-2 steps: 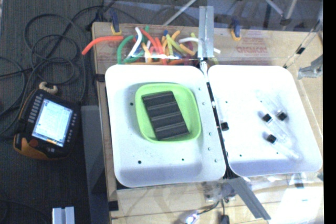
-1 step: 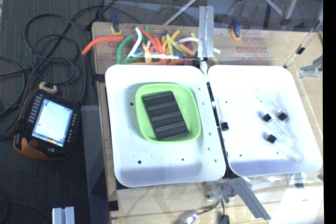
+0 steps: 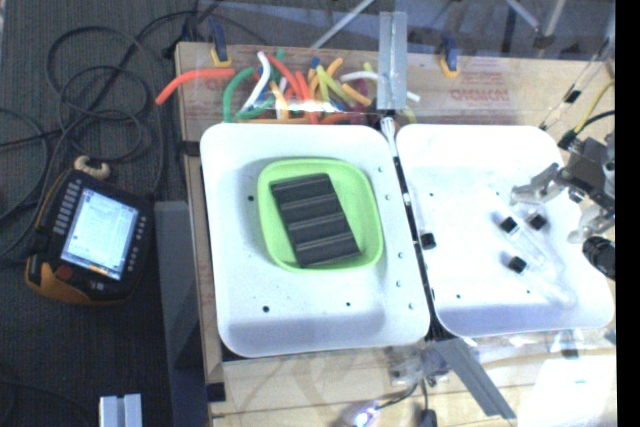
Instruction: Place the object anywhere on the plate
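A dark grey rectangular block (image 3: 316,219) with raised ribs across its top lies flat on the green plate (image 3: 371,205), which sits in the left white bin (image 3: 240,295). The block's long axis runs from the far side of the plate toward the near side, tilted a little so that its near end leans toward the view's right; the ribs cross it the short way, roughly left to right. It covers most of the plate's middle, with green rim showing all around it. The plate itself is a rounded square, set slightly toward the far half of its bin. The right white bin (image 3: 470,305) stands just beside the left one, their inner rims touching along a dark seam. In that right bin a few small dark bits (image 3: 517,264) lie scattered on the white floor. The gripper (image 3: 548,183) reaches in from the view's right edge over the far right part of the right bin, well apart from the plate and the block; its pale metal fingers (image 3: 530,187) are too blurred against the bin to tell whether they are spread or pressed together, and nothing can be seen between them. Behind the bins, on the wooden desk (image 3: 500,85), a tangle of coloured cables (image 3: 300,90) in orange, green, white and yellow lies along the far edge. On the floor to the left rests a handheld pendant (image 3: 95,233) with a lit screen.
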You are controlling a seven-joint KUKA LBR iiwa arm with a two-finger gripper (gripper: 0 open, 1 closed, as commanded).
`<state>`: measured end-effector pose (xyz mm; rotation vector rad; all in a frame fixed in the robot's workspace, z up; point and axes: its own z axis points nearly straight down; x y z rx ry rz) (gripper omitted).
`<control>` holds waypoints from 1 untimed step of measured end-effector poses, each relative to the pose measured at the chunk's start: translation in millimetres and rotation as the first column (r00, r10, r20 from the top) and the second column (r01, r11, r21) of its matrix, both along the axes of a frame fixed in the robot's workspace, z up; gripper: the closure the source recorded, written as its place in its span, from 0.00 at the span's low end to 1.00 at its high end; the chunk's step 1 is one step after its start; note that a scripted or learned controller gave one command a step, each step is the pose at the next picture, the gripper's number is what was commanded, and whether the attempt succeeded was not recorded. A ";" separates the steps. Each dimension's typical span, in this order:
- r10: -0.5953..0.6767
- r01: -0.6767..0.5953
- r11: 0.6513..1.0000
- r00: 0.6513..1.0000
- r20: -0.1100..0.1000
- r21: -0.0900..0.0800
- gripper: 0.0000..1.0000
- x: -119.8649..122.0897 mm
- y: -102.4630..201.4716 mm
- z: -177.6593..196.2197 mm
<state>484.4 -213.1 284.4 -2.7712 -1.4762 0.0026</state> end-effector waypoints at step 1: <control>-0.086 0.086 0.996 0.996 0.001 -0.003 0.00 0.2 1.6 48.2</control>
